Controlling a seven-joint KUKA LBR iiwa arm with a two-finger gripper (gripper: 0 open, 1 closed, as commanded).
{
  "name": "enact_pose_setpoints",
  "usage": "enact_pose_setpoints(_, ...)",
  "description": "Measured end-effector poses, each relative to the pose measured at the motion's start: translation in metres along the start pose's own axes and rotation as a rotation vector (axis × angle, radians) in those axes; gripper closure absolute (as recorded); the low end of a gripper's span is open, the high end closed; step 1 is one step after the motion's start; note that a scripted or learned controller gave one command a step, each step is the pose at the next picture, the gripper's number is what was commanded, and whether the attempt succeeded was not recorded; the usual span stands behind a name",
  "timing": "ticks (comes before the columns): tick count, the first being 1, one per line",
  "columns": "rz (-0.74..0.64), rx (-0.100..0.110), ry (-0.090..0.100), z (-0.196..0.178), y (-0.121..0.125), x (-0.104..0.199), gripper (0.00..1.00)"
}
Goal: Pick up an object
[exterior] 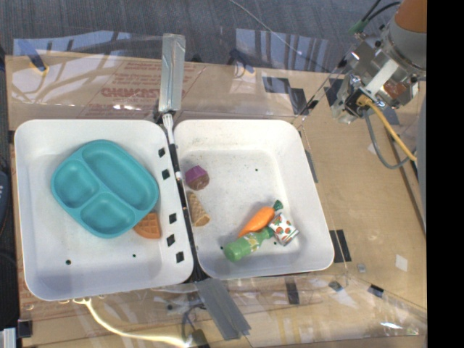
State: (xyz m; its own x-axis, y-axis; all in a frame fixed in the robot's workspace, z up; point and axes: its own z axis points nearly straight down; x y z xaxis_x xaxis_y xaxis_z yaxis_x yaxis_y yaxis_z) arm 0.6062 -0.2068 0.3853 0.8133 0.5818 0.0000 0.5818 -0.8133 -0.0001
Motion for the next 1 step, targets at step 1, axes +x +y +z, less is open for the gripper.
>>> enact_pose_setpoints(1, 0.248, 0.0, -0.001, 0.0047, 0.0185, 0.0231, 1.0)
